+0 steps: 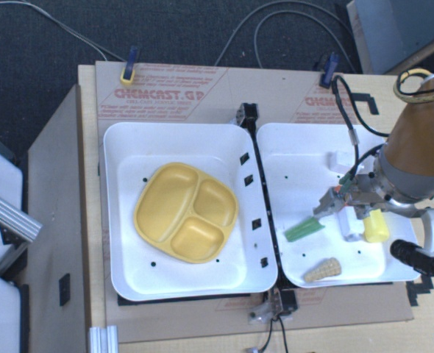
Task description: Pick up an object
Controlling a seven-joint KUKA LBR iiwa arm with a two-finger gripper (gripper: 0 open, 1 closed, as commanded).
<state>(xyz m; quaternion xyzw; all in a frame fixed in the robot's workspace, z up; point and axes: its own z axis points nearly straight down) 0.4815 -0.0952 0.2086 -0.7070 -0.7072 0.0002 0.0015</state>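
Hovering at the right white bin's (298,134) three o'clock, the jaws (333,201) neared the green plastic piece (304,230); their state was unclear, nothing lifted.

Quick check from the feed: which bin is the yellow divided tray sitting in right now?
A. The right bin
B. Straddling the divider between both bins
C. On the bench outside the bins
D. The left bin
D. The yellow divided tray lies flat wholly inside the left bin, apart from the divider, while the green piece and the cone-shaped piece lie in the right bin.
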